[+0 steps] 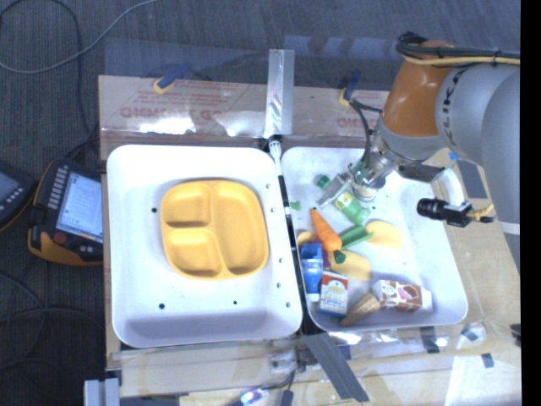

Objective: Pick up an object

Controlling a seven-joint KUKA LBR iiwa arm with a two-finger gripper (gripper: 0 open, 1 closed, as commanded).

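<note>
Gripper [351, 189] is hovering low in the right bin [439, 265], just above a green item [345, 201] among the toy food; jaws' state cannot be told.

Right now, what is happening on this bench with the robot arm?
The KUKA arm reaches in from the right, and its gripper hangs low over the back part of the right bin, just above a small green and white item. Toy food lies there, including a carrot. The left bin holds a yellow divided tray. Nothing appears lifted yet.
</note>
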